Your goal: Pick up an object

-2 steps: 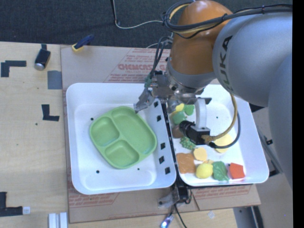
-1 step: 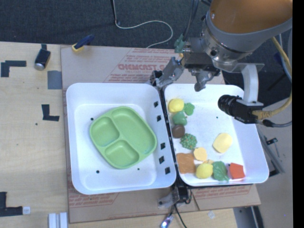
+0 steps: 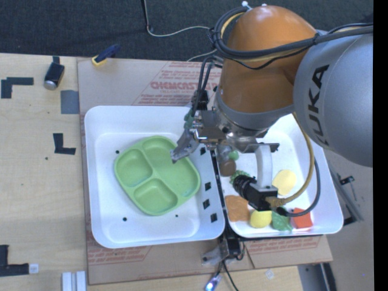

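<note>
My gripper hangs low over the divider between the two bins, under the big orange wrist. In the left bin lies a green divided plate, its right edge just beneath the gripper. A small brown object sits right beside the gripper in the right bin, with a dark green piece just below it. A yellow fruit, an orange piece, a small yellow item, a green item and a red block lie along that bin's front. The arm hides much of the right bin.
The bins rest on a cardboard sheet on the wooden bench. A small dark cylinder and a blue-and-yellow item lie on the bench at the far left. A thin cable trails across the back.
</note>
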### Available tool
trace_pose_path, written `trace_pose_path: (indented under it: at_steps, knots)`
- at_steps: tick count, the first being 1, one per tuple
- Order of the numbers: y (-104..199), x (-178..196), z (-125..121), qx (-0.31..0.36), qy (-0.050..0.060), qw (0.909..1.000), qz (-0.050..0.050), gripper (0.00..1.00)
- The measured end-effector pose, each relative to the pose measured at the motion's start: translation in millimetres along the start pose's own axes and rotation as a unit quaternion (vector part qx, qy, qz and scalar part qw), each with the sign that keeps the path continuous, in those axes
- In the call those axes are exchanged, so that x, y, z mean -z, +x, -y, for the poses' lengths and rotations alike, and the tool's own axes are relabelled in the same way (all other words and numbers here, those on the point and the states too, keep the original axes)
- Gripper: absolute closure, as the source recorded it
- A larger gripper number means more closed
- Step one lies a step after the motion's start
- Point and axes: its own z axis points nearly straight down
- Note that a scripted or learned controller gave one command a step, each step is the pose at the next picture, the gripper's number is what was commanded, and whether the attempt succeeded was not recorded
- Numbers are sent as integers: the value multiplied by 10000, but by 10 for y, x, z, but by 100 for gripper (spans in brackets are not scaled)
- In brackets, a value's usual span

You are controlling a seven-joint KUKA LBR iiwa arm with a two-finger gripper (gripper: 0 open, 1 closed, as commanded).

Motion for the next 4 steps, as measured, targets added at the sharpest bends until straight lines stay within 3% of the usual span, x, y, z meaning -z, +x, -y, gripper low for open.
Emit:
trace_pose_path:
  at_steps: [1, 2, 3, 4]
  knots:
    - [-552, 1571, 18, -26, -162, 9999, -30, 0]
    - [-516, 1579, 22, -1, -68, 10000, -10, 100]
    - [-121, -583, 19, 2, 13, 10000, 1, 100]
    - [-604, 527, 5, -24, -116, 9999, -21, 100]
